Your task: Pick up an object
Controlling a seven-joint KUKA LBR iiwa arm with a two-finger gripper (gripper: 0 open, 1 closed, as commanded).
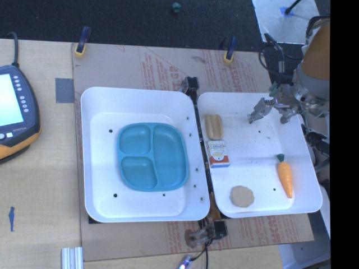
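The right bin (pixel 252 144) holds several items: a tan bread stick (pixel 213 126) at its left wall, a small red and white carton (pixel 218 153) just below it, a round tan cookie (pixel 242 196) near the front and an orange carrot (pixel 285 177) at the right. My gripper (pixel 274 110) hangs over the bin's back right part, its two fingers spread open with nothing between them. It stands well apart from all the items.
The left bin (pixel 101 150) carries a blue divided plate (pixel 152 156). A teach pendant (pixel 14 111) lies at the far left of the bench. Clamps (pixel 82 41) hold the cardboard at the back edge.
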